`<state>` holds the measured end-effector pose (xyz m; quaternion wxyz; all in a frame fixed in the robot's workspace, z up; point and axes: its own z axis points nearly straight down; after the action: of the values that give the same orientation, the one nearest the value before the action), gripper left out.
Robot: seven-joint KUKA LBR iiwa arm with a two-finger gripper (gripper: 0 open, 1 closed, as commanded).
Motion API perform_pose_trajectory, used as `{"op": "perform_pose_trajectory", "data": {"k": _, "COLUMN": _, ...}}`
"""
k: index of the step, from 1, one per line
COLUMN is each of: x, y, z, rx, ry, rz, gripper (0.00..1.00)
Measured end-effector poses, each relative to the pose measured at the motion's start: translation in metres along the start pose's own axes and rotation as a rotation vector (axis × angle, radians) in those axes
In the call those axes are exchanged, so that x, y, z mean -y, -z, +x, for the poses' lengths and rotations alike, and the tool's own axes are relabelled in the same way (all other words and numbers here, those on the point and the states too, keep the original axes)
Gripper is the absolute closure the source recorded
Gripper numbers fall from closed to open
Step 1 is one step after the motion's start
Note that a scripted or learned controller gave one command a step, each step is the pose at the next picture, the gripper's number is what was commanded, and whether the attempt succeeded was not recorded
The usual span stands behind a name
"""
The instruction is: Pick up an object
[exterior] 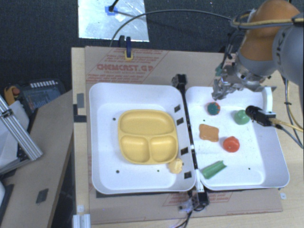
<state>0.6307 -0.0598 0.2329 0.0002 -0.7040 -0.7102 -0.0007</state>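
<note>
Right bin point(273, 167) holds teal ball point(213, 109); pincer point(219, 93) just above.

Two bins sat side by side on the bench point(80, 127): the left bin point(102, 175) and the right bin point(270, 170), their inner walls touching. In the left bin a sectioned tray point(147, 136) lay near the centre, with a small lumpy object point(175, 166) touching its corner at 5 o'clock. In the right bin a flat piece point(209, 132) lay near the middle. From it, a ball point(213, 109) lay at 12 o'clock, a rounded object point(241, 117) at 2 o'clock, a round object point(231, 144) just beside it at 4 o'clock, and an elongated piece point(212, 169) at 6 o'clock. The gripper point(219, 93) hung near the ball, at its 12 o'clock.
</note>
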Motion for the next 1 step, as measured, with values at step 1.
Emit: {"op": "perform_pose_trajectory", "data": {"k": 1, "x": -0.0002, "y": -0.0115, "z": 0.0524, "rx": 0.000, "ry": 0.000, "rz": -0.001, "gripper": 1.00}}
